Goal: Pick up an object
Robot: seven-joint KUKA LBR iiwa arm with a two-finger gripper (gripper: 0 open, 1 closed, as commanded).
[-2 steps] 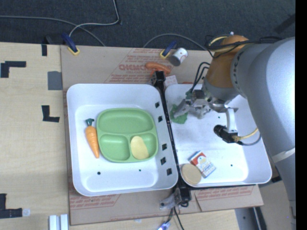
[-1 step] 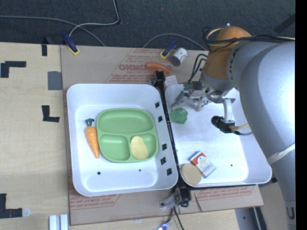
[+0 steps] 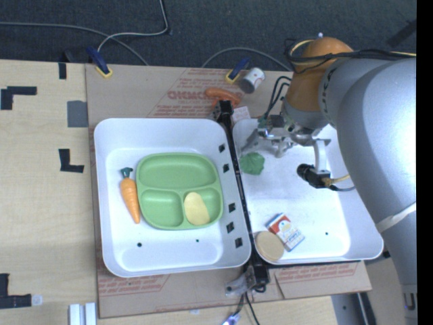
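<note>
You see the gripper (image 3: 265,143) at upper centre of the frame, just above the green object (image 3: 252,163) in the right bin (image 3: 338,242); finger spread possibly open, cannot tell.

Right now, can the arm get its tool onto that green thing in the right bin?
Probably yes. The tool hangs just above and right of the green object, with bare bin floor around it, though the bin wall crowds its left side.
</note>
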